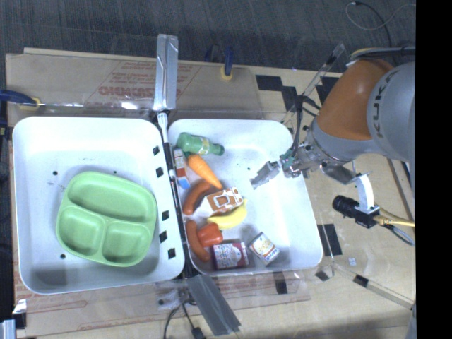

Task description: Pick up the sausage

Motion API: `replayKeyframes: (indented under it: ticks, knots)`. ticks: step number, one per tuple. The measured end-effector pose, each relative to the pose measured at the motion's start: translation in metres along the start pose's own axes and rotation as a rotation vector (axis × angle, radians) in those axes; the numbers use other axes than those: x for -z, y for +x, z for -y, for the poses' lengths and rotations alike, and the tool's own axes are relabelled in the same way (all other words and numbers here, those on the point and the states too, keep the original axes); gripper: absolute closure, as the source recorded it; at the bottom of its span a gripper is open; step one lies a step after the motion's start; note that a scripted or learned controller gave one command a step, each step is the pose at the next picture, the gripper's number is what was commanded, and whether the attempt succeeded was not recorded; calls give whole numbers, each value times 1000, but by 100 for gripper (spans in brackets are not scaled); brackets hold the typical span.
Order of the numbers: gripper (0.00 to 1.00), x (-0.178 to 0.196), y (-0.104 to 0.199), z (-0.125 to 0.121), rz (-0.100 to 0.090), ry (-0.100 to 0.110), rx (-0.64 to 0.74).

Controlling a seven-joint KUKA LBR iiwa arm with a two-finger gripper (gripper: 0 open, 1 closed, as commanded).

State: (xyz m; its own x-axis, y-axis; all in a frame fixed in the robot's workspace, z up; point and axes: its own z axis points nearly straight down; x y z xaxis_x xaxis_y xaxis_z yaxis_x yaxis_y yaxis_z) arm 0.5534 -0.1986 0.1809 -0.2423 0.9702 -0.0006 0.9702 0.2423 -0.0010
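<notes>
A: Start at the left of the frame. What sits there?

B: The left bin holds a green divided plate, and it plays no part in this step. The sausage lies in the right bin, close to that bin's left wall, slanting from lower left to upper right.

A: What crowds it?

B: An orange carrot lies just above it, with a green bottle higher still. A small printed packet touches its right end, and a banana lies just below that. Further down are a red piece, a dark red jar and a small tin.

A: So how should the pick go?

B: I judge it best to come down over the sausage's lower left half, away from the packet, with the jaws set across its width, not along it. The wall is near, so one side needs room there.

A: And the arm?

B: It reaches in from the right of the frame, orange band high, wrist bent down toward centre. The tool hovers over bare bin floor, well apart from the sausage and grasping nothing. I cannot tell whether it is released or clenched.
</notes>
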Motion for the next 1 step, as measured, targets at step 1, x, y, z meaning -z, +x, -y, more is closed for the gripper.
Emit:
replayKeyframes:
  ticks: [1]
  knots:
    - [0,-56,41,-42,-1,-2,295]
